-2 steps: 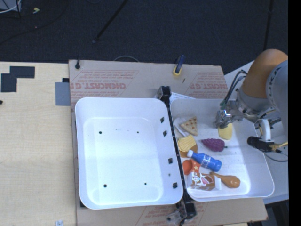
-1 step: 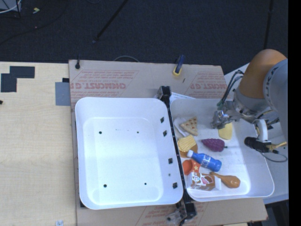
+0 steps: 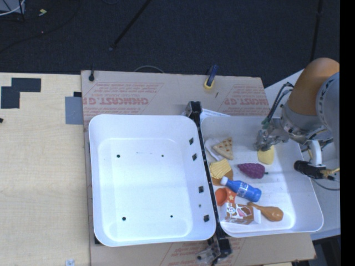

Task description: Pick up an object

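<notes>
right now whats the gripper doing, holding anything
Gripper: low in the right bin, right at the pale yellow toy. Whether it is open, closed or holding it cannot be told.

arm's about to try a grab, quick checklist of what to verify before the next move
1. Gripper over the right bin: ok.
2. Target near it: yellow piece lies just below the gripper: ok.
3. Anything between the fingers: cannot tell.
4. Room around target: purple item lies close on its left: not ok.
5. Blue bottle and cracker slice apart from the gripper: ok.
</notes>
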`<action>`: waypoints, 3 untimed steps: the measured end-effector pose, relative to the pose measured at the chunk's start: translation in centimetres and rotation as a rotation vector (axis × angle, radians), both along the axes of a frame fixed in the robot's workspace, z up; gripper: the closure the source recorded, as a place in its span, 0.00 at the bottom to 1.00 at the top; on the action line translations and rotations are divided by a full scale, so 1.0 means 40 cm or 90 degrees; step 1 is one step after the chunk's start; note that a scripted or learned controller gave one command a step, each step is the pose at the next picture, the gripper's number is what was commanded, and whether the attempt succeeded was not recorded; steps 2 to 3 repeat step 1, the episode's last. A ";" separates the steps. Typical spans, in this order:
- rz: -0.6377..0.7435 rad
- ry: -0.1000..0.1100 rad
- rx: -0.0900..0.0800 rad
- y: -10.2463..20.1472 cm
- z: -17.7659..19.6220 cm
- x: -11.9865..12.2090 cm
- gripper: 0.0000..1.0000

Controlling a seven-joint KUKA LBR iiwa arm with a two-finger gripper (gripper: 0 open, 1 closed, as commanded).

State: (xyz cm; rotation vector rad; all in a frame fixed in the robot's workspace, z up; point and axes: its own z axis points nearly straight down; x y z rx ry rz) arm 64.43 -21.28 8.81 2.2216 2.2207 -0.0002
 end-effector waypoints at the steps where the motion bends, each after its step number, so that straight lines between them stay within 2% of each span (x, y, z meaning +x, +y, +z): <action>1: 0.001 0.002 0.001 0.041 -0.001 -0.002 1.00; 3: 0.001 0.002 0.001 0.041 -0.001 -0.002 1.00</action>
